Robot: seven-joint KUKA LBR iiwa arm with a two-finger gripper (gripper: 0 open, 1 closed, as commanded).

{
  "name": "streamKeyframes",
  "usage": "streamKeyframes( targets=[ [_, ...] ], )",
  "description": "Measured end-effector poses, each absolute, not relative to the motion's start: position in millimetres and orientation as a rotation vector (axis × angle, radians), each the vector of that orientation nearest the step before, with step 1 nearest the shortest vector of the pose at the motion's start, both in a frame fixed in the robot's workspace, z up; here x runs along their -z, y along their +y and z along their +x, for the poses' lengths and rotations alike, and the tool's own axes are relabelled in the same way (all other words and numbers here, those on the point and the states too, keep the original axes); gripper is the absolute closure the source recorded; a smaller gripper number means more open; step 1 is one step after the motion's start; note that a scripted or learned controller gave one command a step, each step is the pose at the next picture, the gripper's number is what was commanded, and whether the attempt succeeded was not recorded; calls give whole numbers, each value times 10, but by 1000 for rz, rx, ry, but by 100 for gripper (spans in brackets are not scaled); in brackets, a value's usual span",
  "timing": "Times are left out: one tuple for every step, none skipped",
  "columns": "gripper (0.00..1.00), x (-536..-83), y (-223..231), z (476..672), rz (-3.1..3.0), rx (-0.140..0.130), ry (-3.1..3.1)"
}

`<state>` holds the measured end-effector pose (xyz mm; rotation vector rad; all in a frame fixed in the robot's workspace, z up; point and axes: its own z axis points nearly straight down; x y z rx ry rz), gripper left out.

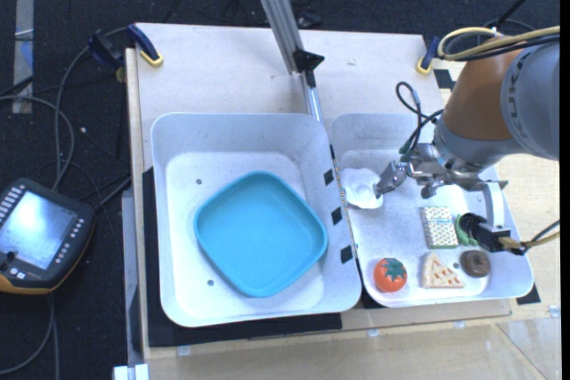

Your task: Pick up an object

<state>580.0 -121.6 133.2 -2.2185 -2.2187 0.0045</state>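
Just left of gripper (389, 182), white object (362, 188), right bin (512, 285)

Arm (508, 102): grey, with an orange band above the wrist; enters from the right and bends down and leftward.
Wrist (445, 160): low, pointing left.
Gripper (389, 182): at the arm's left end, tilted down-left.

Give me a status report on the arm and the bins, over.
Gripper low in right bin, at white object; grasp unconfirmed. Tomato, sandwich wedge, checkered block lie apart. Blue tray in left bin.
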Motion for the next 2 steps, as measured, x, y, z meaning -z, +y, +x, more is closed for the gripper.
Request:
streamKeyframes(
  targets=[
    [0, -948, -1213, 5801, -2221, 0, -2221],
    [100, -1076, -1213, 5816, -2223, 5, -2225]
  ],
)
